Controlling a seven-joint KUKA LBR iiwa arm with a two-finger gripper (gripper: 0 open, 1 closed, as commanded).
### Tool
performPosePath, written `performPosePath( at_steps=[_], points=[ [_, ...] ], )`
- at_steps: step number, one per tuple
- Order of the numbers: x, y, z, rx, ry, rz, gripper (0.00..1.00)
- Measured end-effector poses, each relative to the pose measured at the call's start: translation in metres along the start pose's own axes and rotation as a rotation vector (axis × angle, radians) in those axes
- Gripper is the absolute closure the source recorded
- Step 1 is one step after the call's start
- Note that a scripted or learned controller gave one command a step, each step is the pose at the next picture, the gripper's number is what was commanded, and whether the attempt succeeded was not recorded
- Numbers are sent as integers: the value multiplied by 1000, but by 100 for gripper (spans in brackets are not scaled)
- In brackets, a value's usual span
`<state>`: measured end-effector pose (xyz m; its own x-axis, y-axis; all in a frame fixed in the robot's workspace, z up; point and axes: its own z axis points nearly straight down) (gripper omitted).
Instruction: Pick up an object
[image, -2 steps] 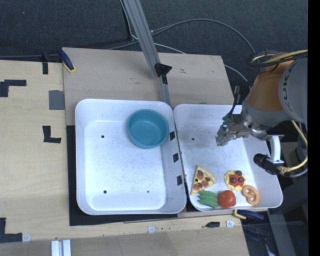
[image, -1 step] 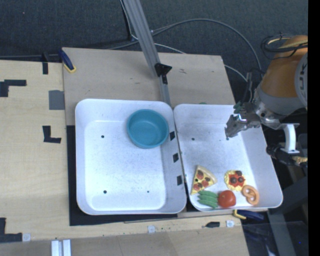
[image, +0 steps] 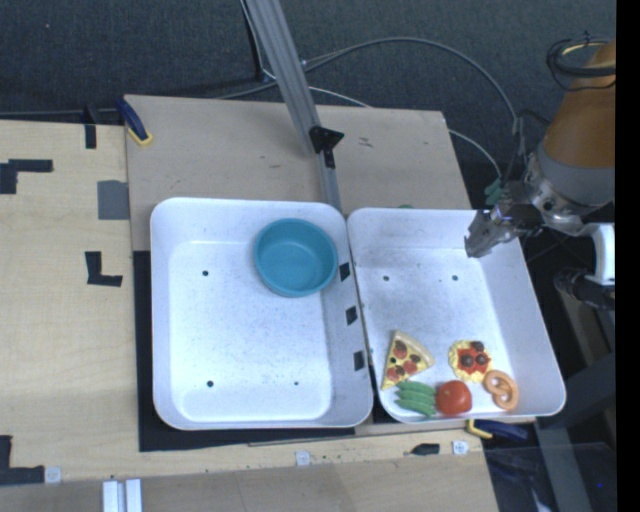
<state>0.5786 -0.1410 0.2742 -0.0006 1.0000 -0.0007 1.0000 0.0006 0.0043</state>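
Gripper (image: 480, 238) hung over the far right corner of the right bin (image: 430, 270), close by the rim. Finger state: could not tell, too dark and small against the bin wall. Nothing was seen held.

Candidate objects all lay at the near end of the right bin, well apart from the gripper: pizza slice (image: 405, 358), green pod (image: 416, 399), tomato (image: 454, 398), small tart (image: 469, 357), pretzel (image: 501, 388). In the left bin (image: 190, 330), a blue bowl (image: 295, 257) sat near the far right corner, alone.

Risks, as judged:
- The toys were bunched. Pod and tomato looked to be touching; tart and pretzel sat just beside each other. A descent on one would likely nudge a neighbour, or a finger would land on top of the wrong piece and close on nothing.
- Pretzel and tomato lay near the bin's near rim and right wall. A finger coming down on that side might strike the wall before closing.
- Pizza slice and pretzel looked flat. Fingers could skate over them with little to pinch.
- The tomato was round and could roll or squirt out under an off-centre squeeze.
- The bowl offered only its rim. A grasp across the full width probably would not fit.
- If the gripper dropped where it hung, it would meet bare bin floor.
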Motion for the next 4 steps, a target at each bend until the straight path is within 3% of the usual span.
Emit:
performPosePath(
  at_steps=[4],
  points=[
    [225, 32, 23, 6, 2, -5, 100]
  ],
)
